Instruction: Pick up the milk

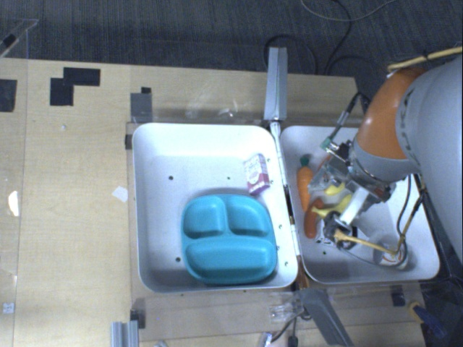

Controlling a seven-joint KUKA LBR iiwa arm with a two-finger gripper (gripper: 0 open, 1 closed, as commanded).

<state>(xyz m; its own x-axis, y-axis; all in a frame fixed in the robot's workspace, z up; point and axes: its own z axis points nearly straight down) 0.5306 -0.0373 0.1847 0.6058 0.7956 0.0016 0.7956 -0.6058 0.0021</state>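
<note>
Looming largest at the right edge, the grey arm (pixel 434 114) with its orange band (pixel 383 121) bends down into the right-hand white bin (pixel 416 266). Its hand (pixel 340 208) hangs low over that bin, wrapped in cables and fittings, and from up here I cannot tell whether it is open or closed; nothing can be made out between its parts.

Just to the left of the hand, against the bin's inner wall, lies an orange carrot (pixel 306 183), and a second orange piece (pixel 312 219) sits below it, nearly under the wrist. Something yellow (pixel 331 191) shows right beside the hand, perhaps a banana, though the clutter hides its shape.

The milk (pixel 256 173), a small white and purple carton, is well to the left of the hand, over the divide in the left-hand bin (pixel 155 194). It rests on its side near that bin's right wall, untouched. Just below the carton, and further left of the hand, a blue divided tray (pixel 228 241) lies flat on the bin floor. Both bins sit side by side on the pale wooden worktop (pixel 72 208).
</note>
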